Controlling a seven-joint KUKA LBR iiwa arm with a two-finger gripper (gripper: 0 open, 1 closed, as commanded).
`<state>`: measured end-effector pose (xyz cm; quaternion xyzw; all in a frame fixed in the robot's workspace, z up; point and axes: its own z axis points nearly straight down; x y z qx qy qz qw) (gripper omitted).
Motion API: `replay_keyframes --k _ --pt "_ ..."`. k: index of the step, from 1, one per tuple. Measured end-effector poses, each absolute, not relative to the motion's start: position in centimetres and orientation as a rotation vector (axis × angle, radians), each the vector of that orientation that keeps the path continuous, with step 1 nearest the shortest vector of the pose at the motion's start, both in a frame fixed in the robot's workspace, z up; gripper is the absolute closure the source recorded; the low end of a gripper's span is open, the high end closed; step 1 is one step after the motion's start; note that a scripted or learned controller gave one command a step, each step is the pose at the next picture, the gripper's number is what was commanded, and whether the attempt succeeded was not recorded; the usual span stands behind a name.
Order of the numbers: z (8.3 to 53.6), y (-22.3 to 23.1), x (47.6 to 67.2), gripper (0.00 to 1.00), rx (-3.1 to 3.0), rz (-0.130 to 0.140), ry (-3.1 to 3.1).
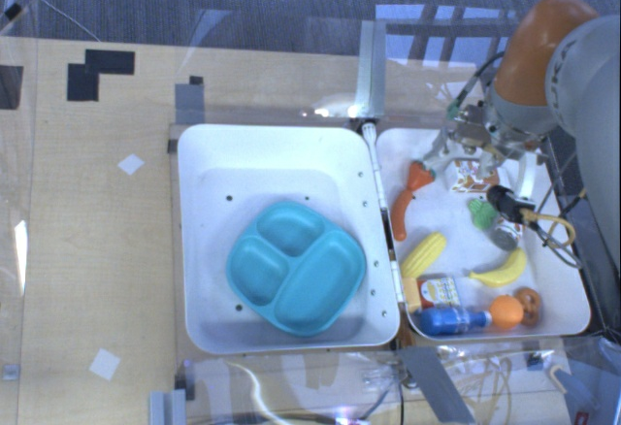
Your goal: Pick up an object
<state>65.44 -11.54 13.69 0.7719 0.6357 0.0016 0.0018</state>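
Two shallow white plastic bins side by side on a pale wood bench (87,248). Left bin (209,161): one glossy blue divided plate (296,267), three compartments, rounded edges. Right bin (572,316), near to far: one blue bottle (449,321) lying flat, touching one orange ball (506,312); one small carton (439,291); one curved yellow banana (502,269); one ribbed corn cob (423,253); one green piece (481,212); one orange carrot (407,195). Grey arm with orange band (539,35) reaches in from the right, gripper (473,149) low over the bin's far end; grip state cannot be told.
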Motion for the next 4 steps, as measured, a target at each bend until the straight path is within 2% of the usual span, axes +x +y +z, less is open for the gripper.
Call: replay_keyframes --k 1,2,3,4 --pt "11.4 -9.5 66.4 0.0 1.956 0.031 2.413" --pt "10.9 -9.6 68.0 0.0 2.342 0.038 2.061" --pt "10.9 -9.1 68.0 0.0 2.29 0.03 2.098" --pt "10.9 -9.1 68.1 0.0 2.228 0.034 2.161"
